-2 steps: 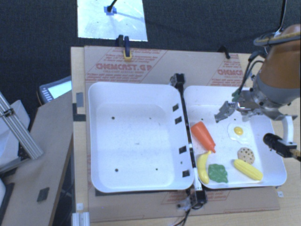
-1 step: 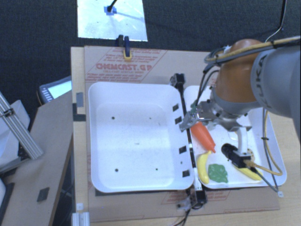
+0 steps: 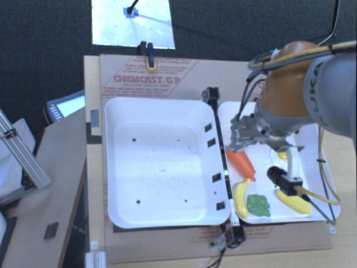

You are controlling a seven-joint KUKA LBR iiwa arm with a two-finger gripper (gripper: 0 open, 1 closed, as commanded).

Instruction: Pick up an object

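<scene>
The right bin [image 3: 226, 114] holds an orange carrot [image 3: 242, 164] near its left wall. In front of the carrot lie a yellow banana [image 3: 241, 199] and a green leafy toy [image 3: 258, 205]. A yellow corn cob [image 3: 295, 202] rests at the front right, and a small yellow piece [image 3: 283, 156] sits further back. My gripper [image 3: 238, 138] hangs low over the back end of the carrot, close to the divider between the bins. The wrist and the orange band hide the rear of this bin.
The left white bin [image 3: 162, 166] stands beside the right one, with black clips [image 3: 215, 144] along the shared wall. Cardboard [image 3: 150, 77] lies under both bins, and a yellow clamp [image 3: 150, 60] sits at its back edge.
</scene>
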